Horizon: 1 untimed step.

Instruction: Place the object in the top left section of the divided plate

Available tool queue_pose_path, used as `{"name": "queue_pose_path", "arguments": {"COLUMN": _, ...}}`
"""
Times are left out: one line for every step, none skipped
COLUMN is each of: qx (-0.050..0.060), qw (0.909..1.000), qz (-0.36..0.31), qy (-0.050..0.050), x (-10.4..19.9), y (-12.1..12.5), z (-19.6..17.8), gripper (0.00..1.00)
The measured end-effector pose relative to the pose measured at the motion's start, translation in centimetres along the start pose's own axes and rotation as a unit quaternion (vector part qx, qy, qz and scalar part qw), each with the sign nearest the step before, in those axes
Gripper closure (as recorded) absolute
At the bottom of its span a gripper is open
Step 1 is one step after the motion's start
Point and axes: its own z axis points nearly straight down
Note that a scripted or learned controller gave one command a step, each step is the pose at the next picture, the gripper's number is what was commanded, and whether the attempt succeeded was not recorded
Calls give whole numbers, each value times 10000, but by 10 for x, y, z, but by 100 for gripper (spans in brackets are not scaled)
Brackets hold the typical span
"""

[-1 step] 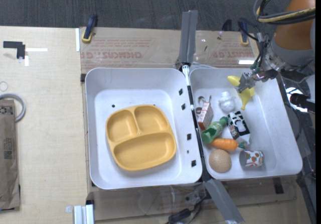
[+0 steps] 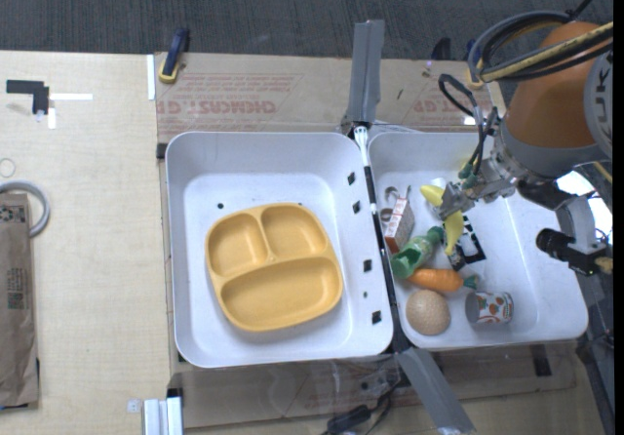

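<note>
1. Nearest edge, right bin [image 2: 546, 326]: a tan egg [image 2: 427, 312] at its 7 o'clock corner. Just beside it, at the egg's 3 o'clock, a small printed can [image 2: 488, 307] lies tipped.
2. One step farther: an orange carrot [image 2: 435, 279] lies at the egg's 12 o'clock. A green bottle [image 2: 416, 251] slants up from the carrot's left end, touching it. A small carton [image 2: 396, 221] stands at the bottle's 11 o'clock, against the bin's left wall.
3. A black-and-white tag [image 2: 469, 244] lies at the carrot's 1 o'clock.
4. Left bin [image 2: 190, 228]: the yellow divided plate [image 2: 275, 266] sits near centre, all three sections bare. Its top left section lies at about 10 o'clock on the plate.
5. Farther, right bin: the gripper [image 2: 454, 206] hangs low over a yellow banana-like object [image 2: 435, 195], right against it. Cannot tell whether it is parted, closed, or gripping the object.
6. Farthest: the grey arm with its orange band [image 2: 558, 92] enters from 2 o'clock, cables looping above.
</note>
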Motion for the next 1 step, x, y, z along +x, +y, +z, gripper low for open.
{"name": "queue_pose_path", "arguments": {"qx": 8, "qw": 9960, "qz": 889, "qy": 0, "x": 90, "y": -59, "z": -25, "gripper": 100}}
